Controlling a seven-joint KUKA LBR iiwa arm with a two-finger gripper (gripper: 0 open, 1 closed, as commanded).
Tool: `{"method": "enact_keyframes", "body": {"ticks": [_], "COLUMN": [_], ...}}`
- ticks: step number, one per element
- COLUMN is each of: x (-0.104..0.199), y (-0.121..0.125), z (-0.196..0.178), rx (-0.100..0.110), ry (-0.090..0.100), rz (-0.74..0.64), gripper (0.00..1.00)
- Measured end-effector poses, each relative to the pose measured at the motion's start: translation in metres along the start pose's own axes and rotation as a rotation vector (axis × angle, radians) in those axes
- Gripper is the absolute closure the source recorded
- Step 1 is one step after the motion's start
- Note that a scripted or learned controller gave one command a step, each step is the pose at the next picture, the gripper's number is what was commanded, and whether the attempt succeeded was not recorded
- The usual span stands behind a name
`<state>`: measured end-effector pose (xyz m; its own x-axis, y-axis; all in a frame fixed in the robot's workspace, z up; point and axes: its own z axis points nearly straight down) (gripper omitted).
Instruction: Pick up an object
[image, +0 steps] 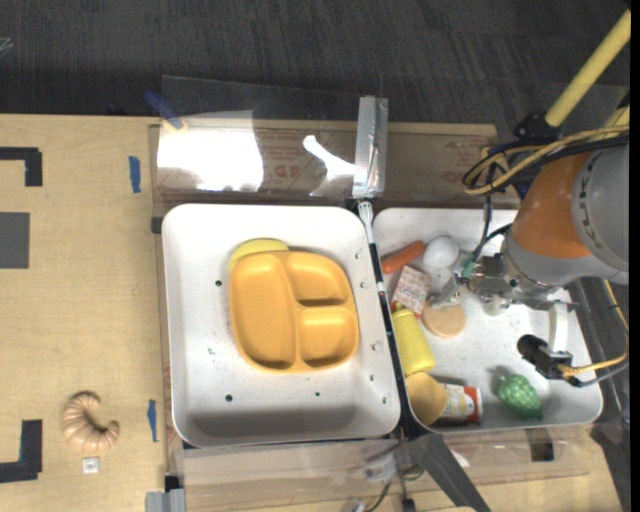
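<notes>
My gripper (468, 283) hangs low over the right bin (575, 405), in its upper middle. Just left of it lie a white ball (439, 252), an orange carrot-like piece (402, 256) and a small printed packet (410, 289). A tan round disc (445, 320) rests right below the gripper. Along the bin's left wall lies a yellow bottle (412, 341), with a yellowish pear-like fruit (424, 397) and a red and white can (461, 403) in front of it. A green knobbly object (519, 393) sits at the front right.
The left bin (190, 330) holds a yellow divided plate (293, 307). A tan croissant-shaped toy (89, 420) lies on the bench at the far left. A metal divider (368, 150) stands behind the bins.
</notes>
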<state>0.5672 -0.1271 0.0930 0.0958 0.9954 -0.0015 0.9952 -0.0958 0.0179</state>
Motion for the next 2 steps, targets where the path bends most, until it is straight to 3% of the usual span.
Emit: {"method": "enact_keyframes", "body": {"ticks": [1,2], "x": [0.001,0.028], "y": [0.002,0.026], "z": [-0.012,-0.006], "rx": [-0.006,-0.012], "ry": [0.001,-0.004], "rz": [-0.002,0.088], "gripper": [1.00,1.00]}}
